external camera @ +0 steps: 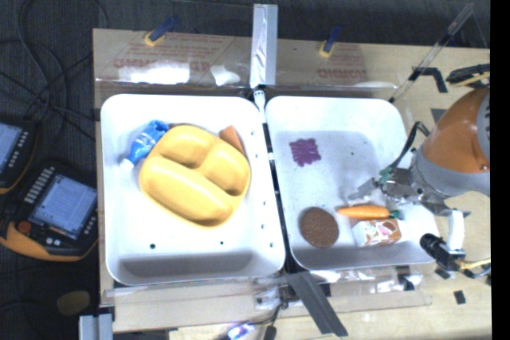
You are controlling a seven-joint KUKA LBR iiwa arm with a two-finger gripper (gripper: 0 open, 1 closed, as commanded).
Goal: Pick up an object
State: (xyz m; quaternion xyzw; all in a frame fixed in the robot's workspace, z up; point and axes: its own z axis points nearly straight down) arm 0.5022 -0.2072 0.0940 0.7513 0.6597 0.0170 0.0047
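Arm low over the right bin, gripper beside a carrot.

From the overhead camera, the gripper [388, 189] sits at the right bin's [335, 111] right side, just above the carrot [364, 212]; whether it grips anything cannot be told. The carrot lies flat, long axis left to right, pointed tip toward the left. A brown round disc [319, 226] and small carton [377, 232] lie near it, a purple patch [304, 150] farther back. The left bin [127, 251] holds a big yellow plush [194, 173] and blue wrapper [144, 141].
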